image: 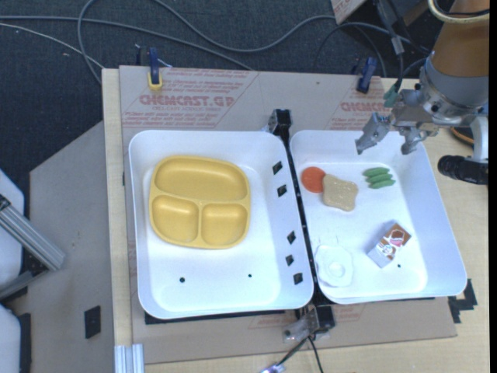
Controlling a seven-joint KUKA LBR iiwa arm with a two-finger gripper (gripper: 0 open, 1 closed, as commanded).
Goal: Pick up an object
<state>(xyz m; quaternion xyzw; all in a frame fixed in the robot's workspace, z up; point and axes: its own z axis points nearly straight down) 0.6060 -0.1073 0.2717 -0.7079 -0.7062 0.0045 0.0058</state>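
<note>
Fingers (371, 136) spread apart, nothing between them, hanging above the far edge of the right bin (435, 231). Gripper (392, 136) midpoint over the bin's back rim, well clear of every item. Arm (458, 45) entering from the right, orange band just above the wrist.

Right bin contents:
- green beans (379, 178), near the back, closest item to the gripper, just below and slightly toward the camera from it
- bread slice (340, 193), tan, middle of the bin, touching or just beside the red tomato slice (312, 179) on its left
- small carton (388, 245), white with red/brown print, lying tilted toward the front right
- white round lid (335, 267), front left corner, low contrast against the bin floor

Left bin (147, 231): yellow divided tray (200, 201), three compartments, sitting flat in the back-left half, nothing in it.

Both bins side by side on brown cardboard sheet (194, 92) on the table, black clips along the seam between them. Blue clamps (155, 67) at the cardboard's back edge. Cables (194, 37) looping on the dark floor behind.
</note>
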